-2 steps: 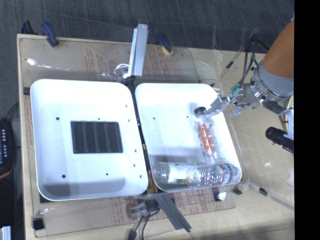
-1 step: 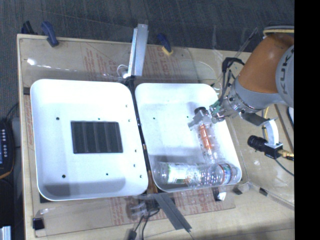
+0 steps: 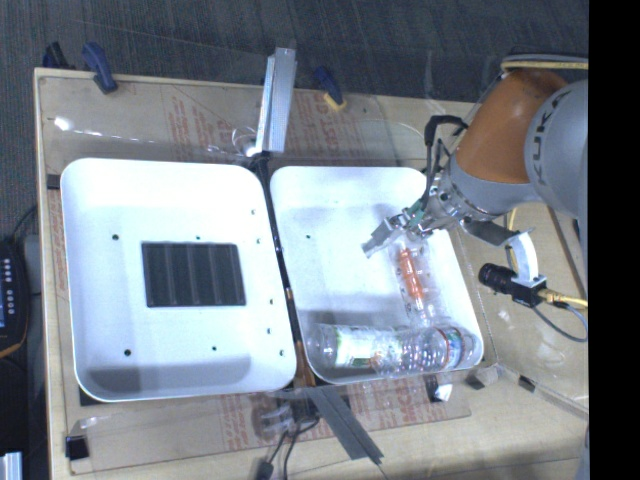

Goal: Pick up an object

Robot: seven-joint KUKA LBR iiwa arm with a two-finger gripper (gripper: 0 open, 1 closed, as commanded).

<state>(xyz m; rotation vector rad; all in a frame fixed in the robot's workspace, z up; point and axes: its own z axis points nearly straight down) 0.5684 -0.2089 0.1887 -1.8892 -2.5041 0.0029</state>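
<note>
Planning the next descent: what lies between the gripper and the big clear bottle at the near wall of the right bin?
In the camera view, a small clear tube with an orange core lies between the gripper and the clear bottle.

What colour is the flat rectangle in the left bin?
Dark grey, almost black, with ridged stripes; the camera view shows it.

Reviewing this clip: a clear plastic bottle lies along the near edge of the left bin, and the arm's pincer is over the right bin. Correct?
Not quite. The clear plastic bottle lies along the near edge of the right bin, not the left bin, as the camera view shows. The pincer is indeed over the right bin.
</note>
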